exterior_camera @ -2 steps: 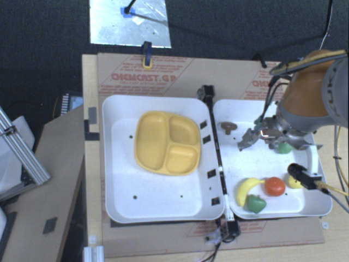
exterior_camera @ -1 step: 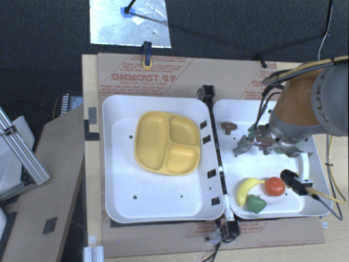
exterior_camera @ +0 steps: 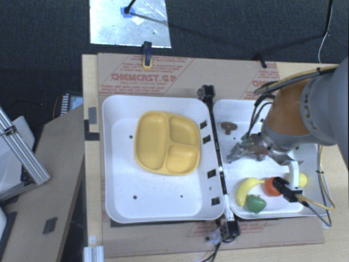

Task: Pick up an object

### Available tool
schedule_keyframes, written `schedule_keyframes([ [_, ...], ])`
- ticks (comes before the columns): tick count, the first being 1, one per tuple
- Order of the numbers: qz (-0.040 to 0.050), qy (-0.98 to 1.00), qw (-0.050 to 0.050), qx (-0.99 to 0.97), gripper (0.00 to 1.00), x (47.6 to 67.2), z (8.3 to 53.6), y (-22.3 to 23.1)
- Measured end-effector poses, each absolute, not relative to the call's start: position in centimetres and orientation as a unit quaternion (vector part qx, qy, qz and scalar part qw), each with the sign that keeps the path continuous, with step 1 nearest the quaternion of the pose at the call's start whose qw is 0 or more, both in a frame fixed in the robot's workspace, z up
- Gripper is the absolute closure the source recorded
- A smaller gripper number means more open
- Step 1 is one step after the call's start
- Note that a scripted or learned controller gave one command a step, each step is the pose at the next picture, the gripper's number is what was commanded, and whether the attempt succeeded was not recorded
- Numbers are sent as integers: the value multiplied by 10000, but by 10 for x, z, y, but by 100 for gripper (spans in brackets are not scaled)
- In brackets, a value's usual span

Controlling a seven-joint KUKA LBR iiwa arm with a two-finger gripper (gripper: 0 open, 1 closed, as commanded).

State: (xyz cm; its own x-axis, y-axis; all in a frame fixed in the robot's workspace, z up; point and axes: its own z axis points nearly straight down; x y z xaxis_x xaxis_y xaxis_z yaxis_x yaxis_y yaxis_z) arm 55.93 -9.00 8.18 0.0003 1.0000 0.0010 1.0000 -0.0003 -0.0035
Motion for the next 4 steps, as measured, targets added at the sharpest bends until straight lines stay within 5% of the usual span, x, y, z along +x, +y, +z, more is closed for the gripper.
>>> schedule_keyframes([
  [1, -6, -7066, -8, -7076, 100, 561, 95, -91],
  [4, -14, -7087, -22, -7055, 100, 580, 247, -82],
])
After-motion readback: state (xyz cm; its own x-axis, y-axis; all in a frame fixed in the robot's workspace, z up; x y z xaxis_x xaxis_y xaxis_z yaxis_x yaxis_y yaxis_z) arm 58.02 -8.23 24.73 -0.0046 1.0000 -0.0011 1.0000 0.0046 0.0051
